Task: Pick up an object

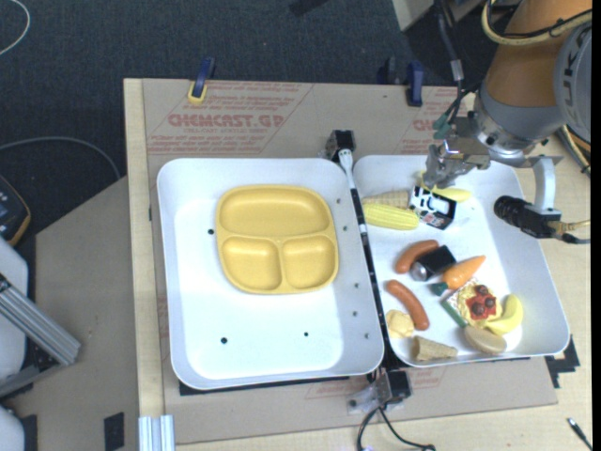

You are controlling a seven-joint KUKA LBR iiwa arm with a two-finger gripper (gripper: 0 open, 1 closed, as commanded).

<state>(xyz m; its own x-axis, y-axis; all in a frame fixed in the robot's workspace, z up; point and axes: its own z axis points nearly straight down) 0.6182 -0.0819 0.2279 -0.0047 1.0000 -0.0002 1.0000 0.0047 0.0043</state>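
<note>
My gripper (443,171) hangs over the far end of the right bin (540,271), under the grey wrist with the orange band. Just below and in front of it lies a small black, white and yellow object (432,206). I cannot make out whether the gripper touches it. To the left of that object a yellow corn cob (390,216) lies against the bin's left wall.
Further forward in the right bin are two reddish sausages (416,255) (408,304), a black cylinder (434,263), a carrot (462,271), a pizza slice (477,303), a banana (512,316) and bread pieces (434,349). The left bin (188,299) holds a yellow divided plate (278,237).
</note>
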